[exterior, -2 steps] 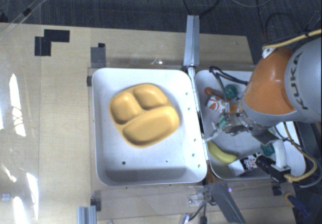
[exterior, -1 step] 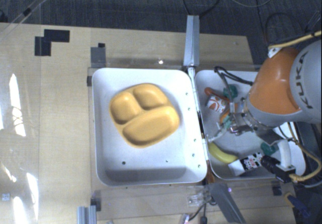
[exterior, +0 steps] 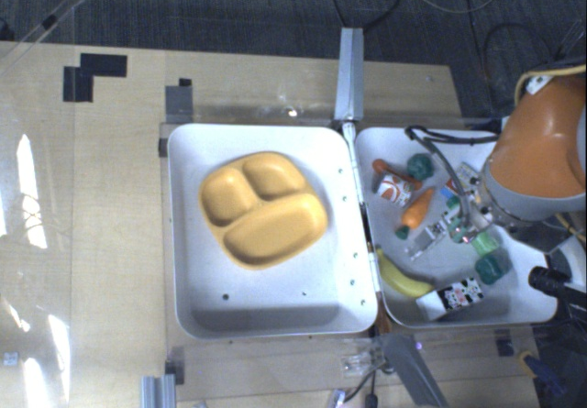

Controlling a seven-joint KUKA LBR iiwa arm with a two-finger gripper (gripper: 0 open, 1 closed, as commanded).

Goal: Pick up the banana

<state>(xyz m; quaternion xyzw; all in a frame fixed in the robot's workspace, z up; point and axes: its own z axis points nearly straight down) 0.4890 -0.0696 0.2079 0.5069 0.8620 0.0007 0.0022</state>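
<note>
Whether the fingers are spread or closed I cannot tell — they hang over the middle of the right bin, just beside a toy carrot, while the banana lies apart at that bin's lower-left corner — a yellow divided tray sits in the left bin on the desk.

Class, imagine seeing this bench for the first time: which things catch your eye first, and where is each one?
The big yellow three-compartment plate sits in the middle of the left bin. The arm's orange band looms over the right bin, which is crowded with small items. Among them, the banana lies against that bin's near-left corner.
</note>
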